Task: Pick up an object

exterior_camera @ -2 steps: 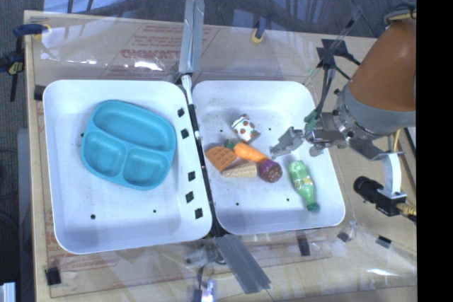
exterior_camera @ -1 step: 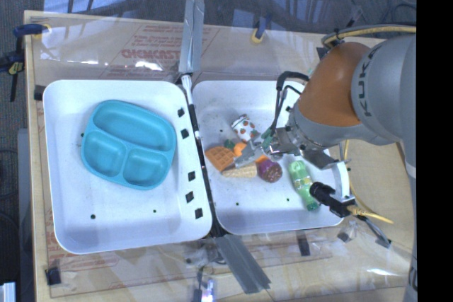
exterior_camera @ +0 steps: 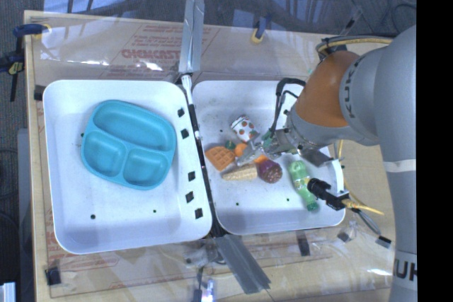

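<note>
- The gripper (exterior_camera: 260, 147) is low in the right bin (exterior_camera: 212, 99), right by a little orange toy (exterior_camera: 242, 149).
- I cannot tell how its pincer stands; that spot is too blurry.
- A waffle (exterior_camera: 219, 156), corn (exterior_camera: 240, 174) and green bottle (exterior_camera: 302, 184) lie close by.
- A blue plate (exterior_camera: 129, 143) sits in the left bin (exterior_camera: 60, 102).

One camera here, fixed high above the bench (exterior_camera: 233, 39) and looking down at a slant, so the far edge sits at the top of the picture and the near edge at the bottom. It's far enough back to take in both white bins whole: the left bin (exterior_camera: 64, 223) with its blue divided plate (exterior_camera: 129, 143), the right bin (exterior_camera: 233, 223) beside it. Dark carpet shows beyond the bench, and the grey arm (exterior_camera: 386, 95) comes in from the right
</note>
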Motion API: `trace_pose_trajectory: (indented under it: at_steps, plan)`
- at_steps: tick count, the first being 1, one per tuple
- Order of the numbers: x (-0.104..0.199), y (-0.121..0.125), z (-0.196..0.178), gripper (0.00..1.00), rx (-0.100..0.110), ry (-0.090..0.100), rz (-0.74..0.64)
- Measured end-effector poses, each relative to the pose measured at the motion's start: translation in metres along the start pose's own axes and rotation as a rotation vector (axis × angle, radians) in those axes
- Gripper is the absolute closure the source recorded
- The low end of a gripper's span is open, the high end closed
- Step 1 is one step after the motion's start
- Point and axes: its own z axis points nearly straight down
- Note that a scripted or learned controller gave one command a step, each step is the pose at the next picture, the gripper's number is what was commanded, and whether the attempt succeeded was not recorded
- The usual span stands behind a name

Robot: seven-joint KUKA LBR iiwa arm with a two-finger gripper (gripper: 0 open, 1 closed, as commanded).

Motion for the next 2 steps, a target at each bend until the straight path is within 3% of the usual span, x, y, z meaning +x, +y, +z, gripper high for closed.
trace_pose_trajectory:
  at_steps: [1,2]
  plan:
    - [0.000,0.000,-0.010,1.00,0.001,-0.002,-0.007]
    - [0.044,0.011,-0.136,1.00,-0.004,-0.001,0.055]
